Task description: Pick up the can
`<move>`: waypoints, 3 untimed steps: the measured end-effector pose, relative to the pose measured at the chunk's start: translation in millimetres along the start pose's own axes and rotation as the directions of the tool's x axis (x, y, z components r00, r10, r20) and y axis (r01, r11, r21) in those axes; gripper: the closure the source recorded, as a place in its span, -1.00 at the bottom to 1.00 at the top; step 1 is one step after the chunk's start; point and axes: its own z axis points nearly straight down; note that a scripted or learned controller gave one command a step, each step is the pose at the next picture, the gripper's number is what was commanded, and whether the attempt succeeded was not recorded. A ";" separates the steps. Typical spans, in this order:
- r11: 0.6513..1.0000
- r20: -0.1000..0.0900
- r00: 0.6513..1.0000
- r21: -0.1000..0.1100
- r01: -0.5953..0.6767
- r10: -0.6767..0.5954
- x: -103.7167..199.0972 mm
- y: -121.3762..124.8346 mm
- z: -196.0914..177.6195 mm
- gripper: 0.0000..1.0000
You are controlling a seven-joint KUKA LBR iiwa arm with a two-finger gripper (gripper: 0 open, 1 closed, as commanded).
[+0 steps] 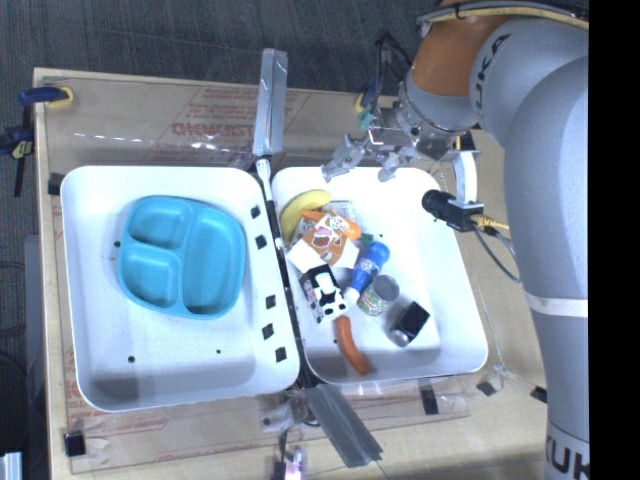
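Observation:
The can (pixel 378 295) is small, with a grey top and a green label. It stands upright in the right bin (pixel 450 268), wedged between a blue bottle (pixel 368 264) and a black block (pixel 408 321). My gripper (pixel 365 165) hangs over the bin's far rim, well behind the can. Its fingers are spread open and hold nothing. The grey arm with its orange band (pixel 455 63) reaches in from the upper right.
Around the can lie a banana (pixel 300 211), a snack bag (pixel 328 234), a black-and-white toy (pixel 322 289) and an orange sausage-shaped item (pixel 350 347). The left bin (pixel 90 348) holds a blue divided plate (pixel 183 256). A black cable plug (pixel 445 208) juts over the right bin.

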 end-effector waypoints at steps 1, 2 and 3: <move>0.981 -0.001 0.981 0.001 -0.194 0.194 -32.6 -106.4 100.1 -1.00; 0.980 -0.001 0.980 0.000 -0.200 0.200 -52.8 -131.8 150.2 -1.00; 0.978 -0.002 0.978 -0.003 -0.207 0.207 -58.3 -175.1 149.3 -1.00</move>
